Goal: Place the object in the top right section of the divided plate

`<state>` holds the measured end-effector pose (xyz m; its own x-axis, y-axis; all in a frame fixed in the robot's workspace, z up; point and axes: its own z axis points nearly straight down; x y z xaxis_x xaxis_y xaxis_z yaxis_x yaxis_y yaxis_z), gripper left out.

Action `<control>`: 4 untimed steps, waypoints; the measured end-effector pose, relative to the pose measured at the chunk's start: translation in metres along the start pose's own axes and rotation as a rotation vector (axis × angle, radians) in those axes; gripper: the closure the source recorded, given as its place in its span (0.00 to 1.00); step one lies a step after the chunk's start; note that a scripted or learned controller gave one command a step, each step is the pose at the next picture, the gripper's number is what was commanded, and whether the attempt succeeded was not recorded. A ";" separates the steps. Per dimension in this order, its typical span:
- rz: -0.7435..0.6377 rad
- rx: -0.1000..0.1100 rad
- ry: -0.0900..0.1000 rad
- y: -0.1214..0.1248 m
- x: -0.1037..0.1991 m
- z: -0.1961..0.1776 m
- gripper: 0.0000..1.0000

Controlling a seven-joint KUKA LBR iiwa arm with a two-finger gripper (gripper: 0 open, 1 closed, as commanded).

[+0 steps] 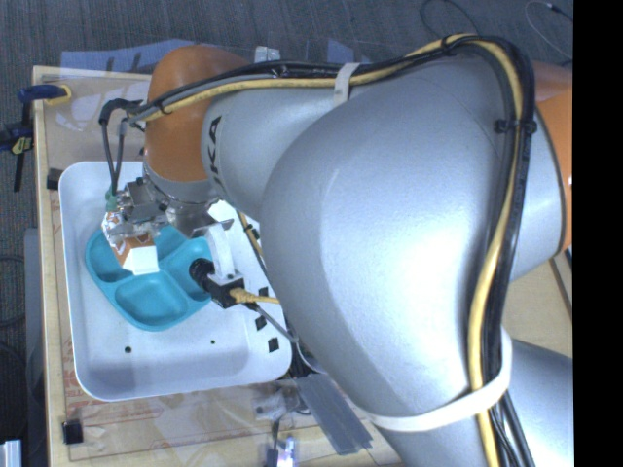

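Gripper (pixel 131 224) sits low over the blue divided plate (pixel 161 311), at the plate's 12 o'clock end. Whether it's open or closed: can't tell, since the tip is a blur of metal and wires. Right under it, at the gripper's 6 o'clock, there's a small white and orange-brown object (pixel 139 258) in an upper compartment of the plate, next to the ridge between sections. Can't tell if it's gripped or just lying there, nor exactly which compartment.

The plate lies in the left white bin (pixel 146 370), toward the bin's 10 o'clock. Its big compartment faces 6 o'clock and a smaller one faces 3 o'clock.

A black connector (pixel 208 278) w/ a yellow lead hangs over the plate's 3 o'clock rim. The orange band (pixel 180 90) is at 12 o'clock from the gripper. The grey arm (pixel 389 222) bulks across from 3 o'clock, covering most of the bench, w/ a black-and-yellow cable bundle (pixel 292 74) along its top. A blue clamp (pixel 39 92) sits on the bench corner at 10 o'clock.
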<state>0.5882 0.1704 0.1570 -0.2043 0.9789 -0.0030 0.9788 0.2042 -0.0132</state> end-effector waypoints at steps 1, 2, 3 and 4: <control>0.017 -0.002 0.003 -0.037 -0.078 -0.030 1.00; -0.097 -0.003 0.002 0.008 -0.048 -0.005 1.00; 0.037 -0.005 0.001 0.058 0.008 -0.056 1.00; 0.026 0.006 -0.001 0.057 0.010 -0.061 1.00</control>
<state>0.6430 0.1926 0.2168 -0.1786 0.9839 -0.0048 0.9838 0.1785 -0.0191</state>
